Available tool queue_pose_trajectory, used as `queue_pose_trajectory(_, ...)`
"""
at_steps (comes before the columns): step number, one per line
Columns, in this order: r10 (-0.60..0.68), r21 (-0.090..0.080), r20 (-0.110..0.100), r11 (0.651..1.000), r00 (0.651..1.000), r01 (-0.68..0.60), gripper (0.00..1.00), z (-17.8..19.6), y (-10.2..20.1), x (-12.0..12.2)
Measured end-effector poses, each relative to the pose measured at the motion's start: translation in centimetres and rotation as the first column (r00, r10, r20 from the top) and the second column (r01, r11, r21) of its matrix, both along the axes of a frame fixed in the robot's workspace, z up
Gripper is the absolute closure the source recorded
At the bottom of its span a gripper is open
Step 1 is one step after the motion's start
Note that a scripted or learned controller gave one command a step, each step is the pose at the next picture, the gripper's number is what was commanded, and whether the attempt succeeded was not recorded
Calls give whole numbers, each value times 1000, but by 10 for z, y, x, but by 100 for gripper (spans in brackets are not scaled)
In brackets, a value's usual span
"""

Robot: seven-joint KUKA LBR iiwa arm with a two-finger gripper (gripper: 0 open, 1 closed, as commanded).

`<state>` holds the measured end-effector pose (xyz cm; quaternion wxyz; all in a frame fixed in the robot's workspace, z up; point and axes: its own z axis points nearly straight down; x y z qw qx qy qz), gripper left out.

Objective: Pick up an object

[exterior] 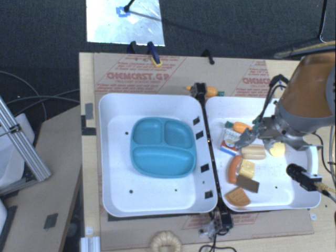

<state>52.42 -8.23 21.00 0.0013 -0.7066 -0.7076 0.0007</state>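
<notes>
The right bin (299,199) holds several toy foods. Among them are an orange piece (240,126), a white, blue and red packet (229,141), a beige bun (254,153) and a yellow lemon (277,149). Nearer the front lie an orange-red sausage (233,168), a yellow cheese block (247,168), a brown slab (247,184) and a tan cracker (237,196). My gripper (248,136) hangs low over the bin, between the packet and the bun and just right of the orange piece. Nothing can be seen held in it.
In the left bin (115,193) sits a blue divided plate (161,146). Black clips run along the wall (206,151) between the bins. A small orange thing (211,92) lies on the cardboard behind the bins. A pale ring (167,241) lies at the front edge.
</notes>
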Motion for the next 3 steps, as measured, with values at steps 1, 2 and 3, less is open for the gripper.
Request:
queue_pose_trajectory(1, -1, 0, -1, 1000, 1000, 1, 0, -54, -9, -3)
queue_pose_trajectory(2, -1, 0, -2, 1000, 1000, 1, 0, -114, -14, -9)
queue_pose_trajectory(3, 0, -7, 18, 1000, 1000, 0, 0, -122, -16, -5)
